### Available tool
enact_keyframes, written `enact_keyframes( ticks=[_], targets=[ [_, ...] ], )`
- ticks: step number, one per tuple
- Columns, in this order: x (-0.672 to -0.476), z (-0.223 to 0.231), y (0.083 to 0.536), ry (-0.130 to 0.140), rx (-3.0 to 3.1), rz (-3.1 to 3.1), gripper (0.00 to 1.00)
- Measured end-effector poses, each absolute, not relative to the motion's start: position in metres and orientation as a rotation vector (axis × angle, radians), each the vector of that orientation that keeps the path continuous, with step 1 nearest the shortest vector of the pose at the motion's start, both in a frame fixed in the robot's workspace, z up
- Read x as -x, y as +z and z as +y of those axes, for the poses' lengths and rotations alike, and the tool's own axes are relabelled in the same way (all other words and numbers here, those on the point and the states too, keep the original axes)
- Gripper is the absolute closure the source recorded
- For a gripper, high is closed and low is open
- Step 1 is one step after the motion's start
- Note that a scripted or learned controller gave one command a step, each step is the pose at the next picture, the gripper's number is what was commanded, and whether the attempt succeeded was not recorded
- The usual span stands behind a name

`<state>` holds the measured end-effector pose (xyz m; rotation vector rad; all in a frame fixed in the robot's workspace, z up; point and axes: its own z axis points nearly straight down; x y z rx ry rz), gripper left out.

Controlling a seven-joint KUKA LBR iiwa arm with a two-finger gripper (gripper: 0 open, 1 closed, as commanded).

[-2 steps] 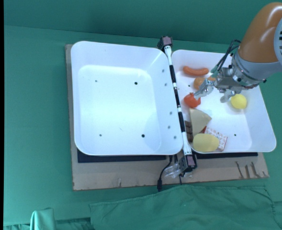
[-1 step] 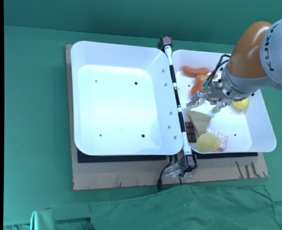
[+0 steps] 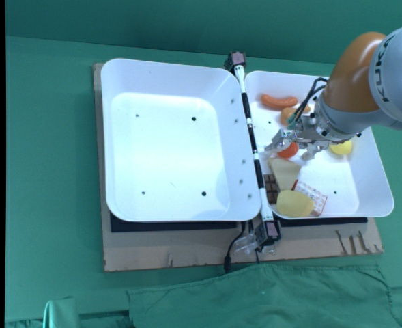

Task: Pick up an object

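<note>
My gripper [image 3: 293,148] is low over the middle of the right bin [image 3: 375,183], open, its two fingers spread. A small red-orange object [image 3: 287,151] shows between them, partly hidden, and I cannot tell if they touch it. Around it lie an orange sausage [image 3: 279,102], a round orange piece [image 3: 289,115], a yellow lemon [image 3: 342,148], a cream wedge [image 3: 283,169], a brown chocolate bar [image 3: 271,187], a yellow rounded object [image 3: 295,203] and a small patterned pack [image 3: 313,195].
The left bin [image 3: 173,142] is a bare white tray with a few dark dots. A black-and-white bar [image 3: 250,132] runs between the bins. Both rest on cardboard [image 3: 166,251] over green cloth. The arm's grey and orange wrist [image 3: 357,80] hangs over the right bin's far corner.
</note>
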<state>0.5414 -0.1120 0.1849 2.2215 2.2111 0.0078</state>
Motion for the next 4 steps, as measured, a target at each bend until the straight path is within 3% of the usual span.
enact_keyframes(
  ticks=[1, 2, 4],
  targets=[
    [-0.544, -0.115, 0.199, 0.017, -2.217, 2.196, 1.00],
    [-0.550, -0.126, 0.255, 0.006, -2.219, 2.210, 1.00],
    [-0.564, -0.129, 0.372, 0.010, -2.217, 2.210, 1.00]
  ],
)
